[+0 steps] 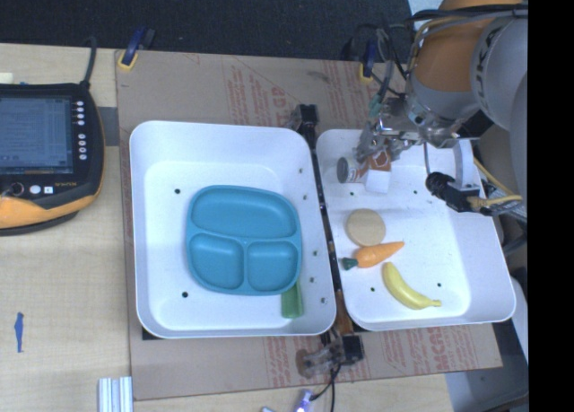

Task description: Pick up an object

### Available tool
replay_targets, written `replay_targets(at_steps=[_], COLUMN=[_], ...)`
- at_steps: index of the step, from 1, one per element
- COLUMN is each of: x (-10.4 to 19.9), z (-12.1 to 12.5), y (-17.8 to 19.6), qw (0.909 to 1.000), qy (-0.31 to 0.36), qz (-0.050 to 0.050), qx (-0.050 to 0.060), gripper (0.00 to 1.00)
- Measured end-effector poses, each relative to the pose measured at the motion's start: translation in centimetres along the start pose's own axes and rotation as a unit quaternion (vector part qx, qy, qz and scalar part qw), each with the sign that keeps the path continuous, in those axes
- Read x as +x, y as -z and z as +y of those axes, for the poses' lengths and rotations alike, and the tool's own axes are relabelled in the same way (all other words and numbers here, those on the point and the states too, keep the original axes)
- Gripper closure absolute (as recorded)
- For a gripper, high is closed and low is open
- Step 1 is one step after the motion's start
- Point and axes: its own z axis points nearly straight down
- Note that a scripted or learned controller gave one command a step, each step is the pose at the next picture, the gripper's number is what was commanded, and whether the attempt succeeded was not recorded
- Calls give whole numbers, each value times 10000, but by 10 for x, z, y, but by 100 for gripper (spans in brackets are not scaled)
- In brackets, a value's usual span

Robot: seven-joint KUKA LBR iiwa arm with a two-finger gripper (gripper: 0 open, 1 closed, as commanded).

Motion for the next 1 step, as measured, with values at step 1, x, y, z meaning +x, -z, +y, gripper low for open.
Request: replay_targets(at_steps=[1], x=[46], z=[-29], y=[46], qw=[10000], qy=[1], qz=[0], qx=[0], gripper=[100])
